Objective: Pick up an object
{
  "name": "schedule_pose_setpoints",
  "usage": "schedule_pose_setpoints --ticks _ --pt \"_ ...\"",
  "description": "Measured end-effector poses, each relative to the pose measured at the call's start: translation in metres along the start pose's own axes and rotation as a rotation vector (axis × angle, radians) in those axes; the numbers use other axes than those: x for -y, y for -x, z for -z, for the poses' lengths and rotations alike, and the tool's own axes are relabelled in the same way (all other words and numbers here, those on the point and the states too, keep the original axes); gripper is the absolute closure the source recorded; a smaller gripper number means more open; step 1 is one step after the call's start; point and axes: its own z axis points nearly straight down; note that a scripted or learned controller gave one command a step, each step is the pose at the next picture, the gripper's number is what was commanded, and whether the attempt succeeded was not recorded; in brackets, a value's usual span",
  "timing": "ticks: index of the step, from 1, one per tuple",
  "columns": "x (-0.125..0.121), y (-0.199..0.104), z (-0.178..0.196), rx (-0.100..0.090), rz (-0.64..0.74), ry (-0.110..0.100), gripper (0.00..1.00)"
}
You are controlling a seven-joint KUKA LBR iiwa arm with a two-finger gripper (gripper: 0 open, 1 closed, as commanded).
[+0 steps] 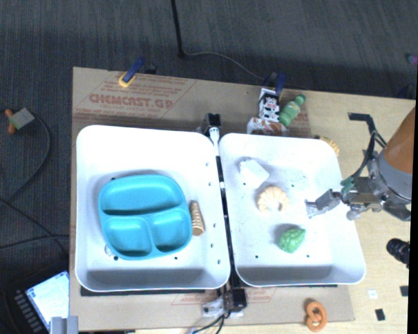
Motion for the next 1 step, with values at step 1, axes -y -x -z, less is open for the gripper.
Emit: schedule_pose_setpoints --ticks 1 --pt "0.0000 0.0000 0.0000 0.000 0.000 0.000 0.00"
